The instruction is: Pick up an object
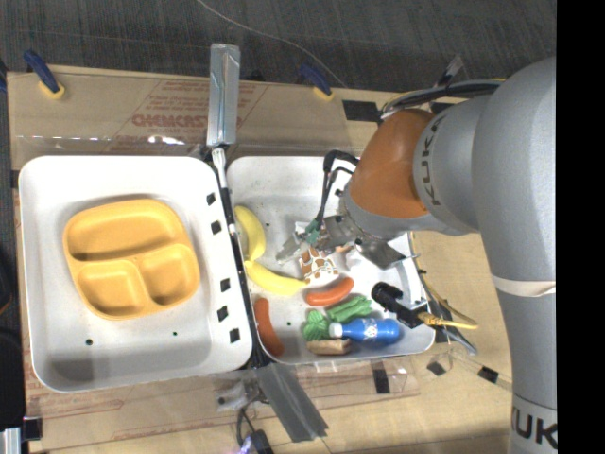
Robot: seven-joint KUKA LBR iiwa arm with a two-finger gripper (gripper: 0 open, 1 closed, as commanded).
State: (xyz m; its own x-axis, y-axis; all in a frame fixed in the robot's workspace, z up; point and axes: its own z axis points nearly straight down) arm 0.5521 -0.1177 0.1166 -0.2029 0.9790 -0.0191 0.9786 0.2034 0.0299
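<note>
We list a yellow banana (269, 277), right bin (284, 173), left side beside the gripper (319, 239), likely light, smooth and slippery, best pinched across its middle; jaw state: we cannot tell.

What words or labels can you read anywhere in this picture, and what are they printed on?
"KUKA": on the grey arm, beside the orange band, partly curved out of sight.
"KU": cut off by the frame, low on the arm's base.
Red print on the cardboard sheet behind the bins: too blurred to read.
</note>
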